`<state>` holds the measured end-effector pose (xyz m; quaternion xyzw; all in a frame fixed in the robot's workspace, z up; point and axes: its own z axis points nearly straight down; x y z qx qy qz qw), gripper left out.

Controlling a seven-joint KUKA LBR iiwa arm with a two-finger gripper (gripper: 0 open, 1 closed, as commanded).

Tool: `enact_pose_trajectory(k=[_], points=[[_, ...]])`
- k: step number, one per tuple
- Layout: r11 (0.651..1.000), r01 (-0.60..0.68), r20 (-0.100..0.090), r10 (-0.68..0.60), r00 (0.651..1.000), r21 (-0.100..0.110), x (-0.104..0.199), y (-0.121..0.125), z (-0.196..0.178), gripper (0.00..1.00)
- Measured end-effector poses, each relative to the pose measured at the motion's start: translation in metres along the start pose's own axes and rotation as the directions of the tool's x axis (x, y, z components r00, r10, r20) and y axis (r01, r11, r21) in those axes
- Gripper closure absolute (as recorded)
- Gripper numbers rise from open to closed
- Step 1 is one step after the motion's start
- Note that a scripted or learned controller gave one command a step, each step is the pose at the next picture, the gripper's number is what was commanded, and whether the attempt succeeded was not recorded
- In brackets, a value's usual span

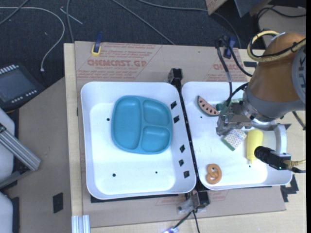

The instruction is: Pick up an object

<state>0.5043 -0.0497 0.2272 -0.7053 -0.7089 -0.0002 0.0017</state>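
White bins sit side by side before you. Your gripper (228, 128) hangs low in the right bin (204, 152), over a small patterned packet (233, 139); I cannot tell its grip state. Beside the packet lies a yellow object (253, 143), with a watermelon slice (207, 106) and pretzel (213, 173) nearby. A blue divided plate (142, 124) rests in the left bin (97, 144).

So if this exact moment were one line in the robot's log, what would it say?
arm: over right bin | end effector: low, at checkered packet | nearby: watermelon slice, yellow item, pretzel | left bin: blue divided plate
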Motion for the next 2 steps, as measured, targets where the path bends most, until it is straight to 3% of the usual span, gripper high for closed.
enact_pose_trajectory(k=[2], points=[[1.000, 0.000, 0.000, 0.000, 1.000, 0.001, 0.097, 0.001, 0.013, 1.00]])
